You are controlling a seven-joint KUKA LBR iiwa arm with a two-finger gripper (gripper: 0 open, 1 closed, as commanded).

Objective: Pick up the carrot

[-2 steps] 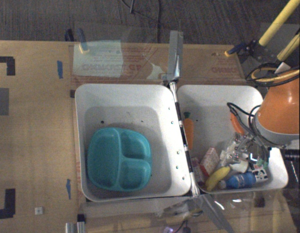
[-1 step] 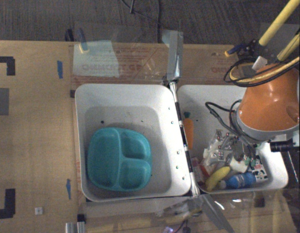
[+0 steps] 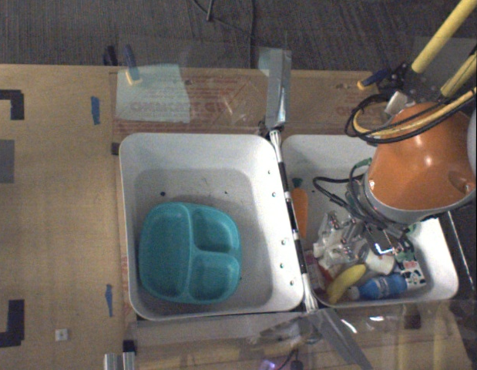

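- The carrot [image 3: 300, 211] lies untouched against the left wall of the right bin [image 3: 324, 151], up and to the left of the gripper [image 3: 367, 241]; the pick looks yet to begin.
- The gripper hangs low over a clutter of toys, its wrist and cables masking the tips; whether it is spread or pressed together cannot be told.
- Just below it sit a banana [image 3: 345, 282] and a blue bottle [image 3: 382, 287].
- Judged from here, what is left: shift left to the carrot, descend, close, lift.
- Room is tight: the carrot hugs the wall, so one finger would have little gap on that side.
- Far left of the gripper, the left bin [image 3: 196, 146] holds a teal tray [image 3: 189, 251].
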